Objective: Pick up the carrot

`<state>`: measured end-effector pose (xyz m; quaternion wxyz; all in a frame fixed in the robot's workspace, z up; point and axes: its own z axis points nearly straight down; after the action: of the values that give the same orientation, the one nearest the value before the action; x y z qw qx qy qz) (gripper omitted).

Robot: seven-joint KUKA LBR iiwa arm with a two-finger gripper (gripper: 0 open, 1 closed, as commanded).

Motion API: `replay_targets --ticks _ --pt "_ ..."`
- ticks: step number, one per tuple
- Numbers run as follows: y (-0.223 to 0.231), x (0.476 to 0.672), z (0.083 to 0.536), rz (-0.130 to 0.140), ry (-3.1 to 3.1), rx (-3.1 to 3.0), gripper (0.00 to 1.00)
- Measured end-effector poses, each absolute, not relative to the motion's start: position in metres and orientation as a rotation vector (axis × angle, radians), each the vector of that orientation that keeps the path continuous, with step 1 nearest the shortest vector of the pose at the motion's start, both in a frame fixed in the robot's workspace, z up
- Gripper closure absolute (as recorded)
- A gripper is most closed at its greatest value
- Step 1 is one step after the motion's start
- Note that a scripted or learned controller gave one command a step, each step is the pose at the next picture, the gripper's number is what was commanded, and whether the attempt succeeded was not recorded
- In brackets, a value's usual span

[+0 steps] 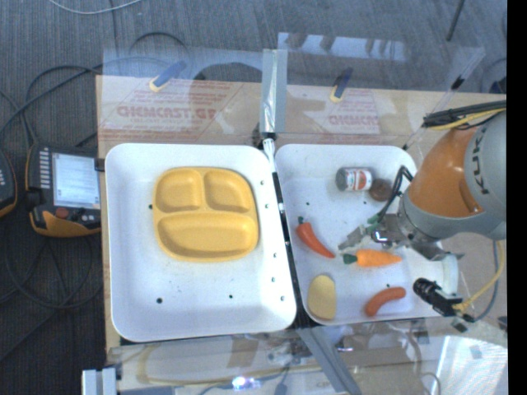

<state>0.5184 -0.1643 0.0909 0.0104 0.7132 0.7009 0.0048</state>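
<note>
On the left side of the desk we've got the left bin (123,245) with a yellow divided plate (206,213) sitting in it, well away from any of the action, so nothing to worry about there.

Moving right into the right bin (288,167), things get crowded. There's a red-orange pepper-looking thing (314,238) near the divider, a pale yellow potato-ish piece (322,295) below it, and a small can (354,178) lying up top with a dark round thing (380,190) just beside it. The carrot (375,258) lies flat, green end pointing left, roughly mid-bin, with a sausage (384,300) just below it.

The hand (368,234) sits just above and slightly left of the carrot, and its fingers look spread, with nothing between them. So we'd say the grab isn't made yet.

What could go wrong, in our opinion: the hand looks offset toward the carrot's green end, so closing from there might pinch only the tip and let the carrot swivel or slip out on the lift. The carrot is also tapered and smooth-looking, which won't help. And with the pepper thing nearby on the left, a finger could nudge that instead, or a sloppy descent could shove the carrot down into the sausage.
</note>
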Motion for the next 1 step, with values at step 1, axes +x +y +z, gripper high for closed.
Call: replay_targets --ticks 1 --pt "-0.1645 0.5191 0.0985 0.016 2.19 2.23 1.0"
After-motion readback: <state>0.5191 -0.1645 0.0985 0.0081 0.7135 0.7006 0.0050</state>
